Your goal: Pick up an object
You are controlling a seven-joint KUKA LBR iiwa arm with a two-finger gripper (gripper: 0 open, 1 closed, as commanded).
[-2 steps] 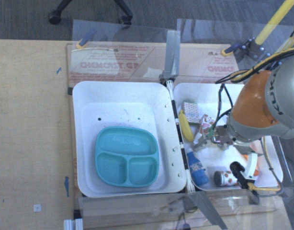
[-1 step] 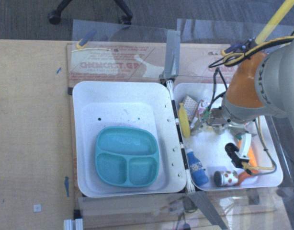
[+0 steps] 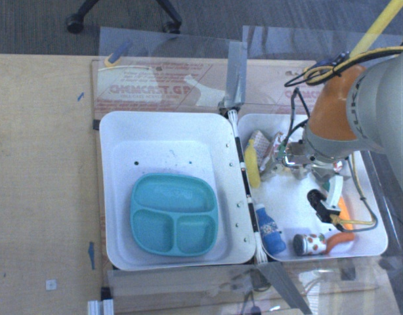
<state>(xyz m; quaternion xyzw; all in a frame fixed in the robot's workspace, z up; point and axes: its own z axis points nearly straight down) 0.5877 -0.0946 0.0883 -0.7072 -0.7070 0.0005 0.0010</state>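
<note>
My gripper [image 3: 287, 158] reaches down into the right bin [image 3: 375, 241] near its back left part, under the grey wrist with the orange band. Just left of it lie a crumpled silvery packet [image 3: 262, 143] and a yellow banana-shaped piece [image 3: 252, 165] along the bin's left wall. A blue bottle [image 3: 272, 230] rests in the front left corner. Next to it, at the front, is a small white spotted toy with an orange end [image 3: 318, 243]. An orange piece [image 3: 344, 210] shows near the right wall.
The left bin [image 3: 116, 136] holds a teal divided plate [image 3: 174, 213] in its front half. A cardboard sheet [image 3: 155, 87] lies behind the bins. Wooden bench top [image 3: 37, 176] stretches to the left. Yellow cables trail above the right bin.
</note>
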